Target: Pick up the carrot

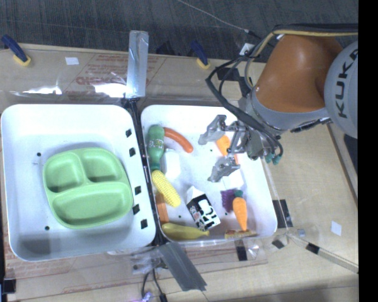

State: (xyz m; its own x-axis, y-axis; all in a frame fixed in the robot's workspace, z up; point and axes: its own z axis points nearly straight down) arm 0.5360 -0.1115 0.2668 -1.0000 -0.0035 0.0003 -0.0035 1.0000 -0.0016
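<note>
Camera view: the grey arm reaches in from the right over the right bin. Its gripper hangs spread wide, with an orange piece between the fingers, hard to identify. A carrot lies in the bin's near right corner, beside a purple item.

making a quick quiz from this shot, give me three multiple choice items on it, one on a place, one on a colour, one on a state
1. Where does the carrot lie?
A. right bin, near its right wall
B. left bin
C. on the tray

2. What colour is the divided tray?
A. blue
B. green
C. red

3. How does the tool stand?
A. open above the right bin
B. shut on the corn
C. resting on the tray

Answers: 1 A, the carrot lies by the right wall of the right bin. 2 B, the tray in the left bin is light green. 3 A, its fingers are spread, with nothing between them.
</note>
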